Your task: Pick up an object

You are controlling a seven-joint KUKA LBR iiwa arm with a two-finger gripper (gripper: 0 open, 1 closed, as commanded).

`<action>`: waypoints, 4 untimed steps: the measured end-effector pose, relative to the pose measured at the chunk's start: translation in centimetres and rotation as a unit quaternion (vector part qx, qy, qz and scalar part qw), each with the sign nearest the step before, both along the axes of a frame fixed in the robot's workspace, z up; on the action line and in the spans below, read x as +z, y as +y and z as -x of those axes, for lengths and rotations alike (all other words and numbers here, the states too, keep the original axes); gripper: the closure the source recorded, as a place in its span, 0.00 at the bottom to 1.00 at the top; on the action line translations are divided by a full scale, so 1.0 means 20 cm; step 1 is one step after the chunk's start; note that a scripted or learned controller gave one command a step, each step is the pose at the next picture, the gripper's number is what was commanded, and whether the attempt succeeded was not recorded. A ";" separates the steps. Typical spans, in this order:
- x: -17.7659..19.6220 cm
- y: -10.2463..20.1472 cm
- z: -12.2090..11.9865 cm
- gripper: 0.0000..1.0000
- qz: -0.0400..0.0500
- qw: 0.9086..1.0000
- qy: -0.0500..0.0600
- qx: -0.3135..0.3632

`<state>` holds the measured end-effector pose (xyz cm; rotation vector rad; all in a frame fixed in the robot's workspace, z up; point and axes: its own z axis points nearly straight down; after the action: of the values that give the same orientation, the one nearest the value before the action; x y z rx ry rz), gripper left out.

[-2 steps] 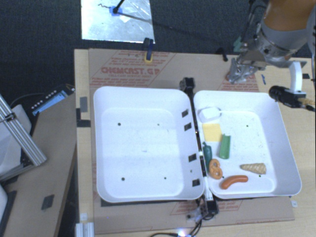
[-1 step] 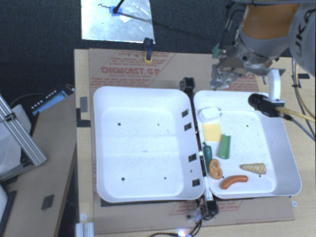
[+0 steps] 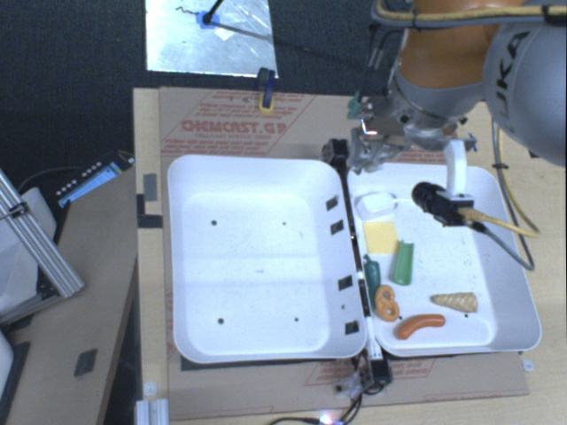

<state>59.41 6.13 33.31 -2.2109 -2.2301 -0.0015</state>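
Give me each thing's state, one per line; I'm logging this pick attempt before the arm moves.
gripper: low over the right bin's far left corner, nothing seen held.
yellow block: lying flat.
green cylinder: lying on its side beside the block.
pretzel: lying flat.
sausage: lying on its side.
cone: tipped on its side.
left bin: upright.
right bin: upright.

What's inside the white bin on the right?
In the right bin: a yellow block, green cylinder, orange pretzel, sausage, tan cone and small white piece. The arm covers its far corner, hiding whatever lies there.
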 end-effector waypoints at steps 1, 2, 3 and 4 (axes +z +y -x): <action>-0.08 0.23 0.17 1.00 0.000 1.000 0.001 0.000; 0.79 0.10 -0.05 1.00 0.000 1.000 -0.011 -0.002; 0.77 0.27 0.07 1.00 0.000 1.000 -0.001 -0.001; 0.14 0.66 0.35 1.00 0.001 1.000 0.007 0.002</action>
<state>52.34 19.35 36.13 -2.2006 -2.2287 0.0163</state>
